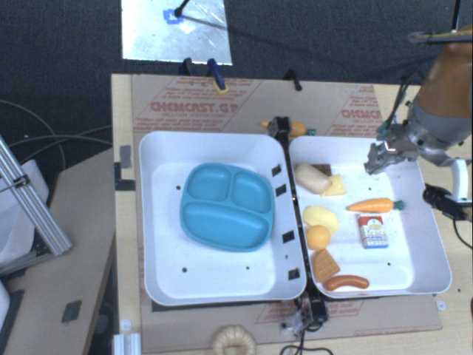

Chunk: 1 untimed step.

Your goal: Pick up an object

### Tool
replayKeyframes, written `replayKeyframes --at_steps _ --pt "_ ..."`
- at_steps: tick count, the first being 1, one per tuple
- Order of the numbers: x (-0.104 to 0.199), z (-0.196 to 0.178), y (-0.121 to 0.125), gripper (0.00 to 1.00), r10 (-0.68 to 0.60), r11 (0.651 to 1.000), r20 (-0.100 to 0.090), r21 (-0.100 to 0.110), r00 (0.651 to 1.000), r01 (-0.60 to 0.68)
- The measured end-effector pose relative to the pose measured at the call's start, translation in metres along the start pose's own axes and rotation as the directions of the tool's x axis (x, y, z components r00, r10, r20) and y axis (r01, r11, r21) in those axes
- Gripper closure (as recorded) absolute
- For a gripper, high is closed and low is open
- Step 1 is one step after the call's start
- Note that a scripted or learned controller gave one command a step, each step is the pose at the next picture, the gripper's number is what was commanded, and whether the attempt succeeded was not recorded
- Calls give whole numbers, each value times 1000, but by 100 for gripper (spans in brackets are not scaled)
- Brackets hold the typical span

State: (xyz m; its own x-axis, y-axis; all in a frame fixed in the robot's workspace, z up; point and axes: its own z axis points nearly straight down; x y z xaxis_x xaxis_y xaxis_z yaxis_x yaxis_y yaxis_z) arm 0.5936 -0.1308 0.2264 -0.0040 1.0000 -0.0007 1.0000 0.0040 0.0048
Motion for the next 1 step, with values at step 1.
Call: replayKeyframes --at_steps 1 --pt "55 -4 -16 100 -5 1000 -3 3 1000 5"
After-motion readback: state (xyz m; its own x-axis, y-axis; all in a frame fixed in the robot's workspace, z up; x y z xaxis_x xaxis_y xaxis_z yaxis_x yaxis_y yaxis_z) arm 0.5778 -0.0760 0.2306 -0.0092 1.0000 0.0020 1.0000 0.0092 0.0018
